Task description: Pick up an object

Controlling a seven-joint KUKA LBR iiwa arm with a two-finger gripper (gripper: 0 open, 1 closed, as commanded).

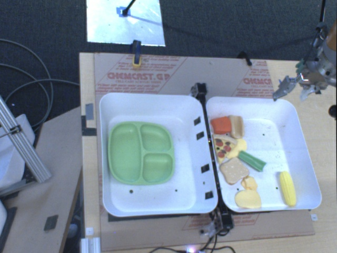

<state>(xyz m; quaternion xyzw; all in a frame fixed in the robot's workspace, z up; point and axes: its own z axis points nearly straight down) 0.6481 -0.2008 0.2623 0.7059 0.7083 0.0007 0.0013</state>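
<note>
The right bin is the landmark here, since it holds every candidate for the pick. The gripper hangs just beyond that bin's far right corner, above the surface rather than over the bin's contents. Its 2 fingers look spread apart, one prong reaching toward the bin's far edge, and nothing sits between them.

Inside the right bin, the toy food crowds the left wall. An orange-red block lies at the far left with a tan bread piece touching it. Nearer along that wall come a pizza slice, a green pepper-like piece just beside it toward the bin's middle, a toast slice, and a pale yellow heart-shaped piece at the near edge. A yellow corn cob lies apart from the rest, near the bin's right wall at the near end.

The left bin, adjoining the right bin's left wall, holds a green divided plate.

As for progress, the pick appears not yet begun: no object is lifted, and the arm is outside the right bin. Left to do, by my reading, are moving over one item, descending, closing on it and raising it. The corn cob looks the easiest target, being isolated; the clustered pieces risk a crowded or double grasp.
</note>
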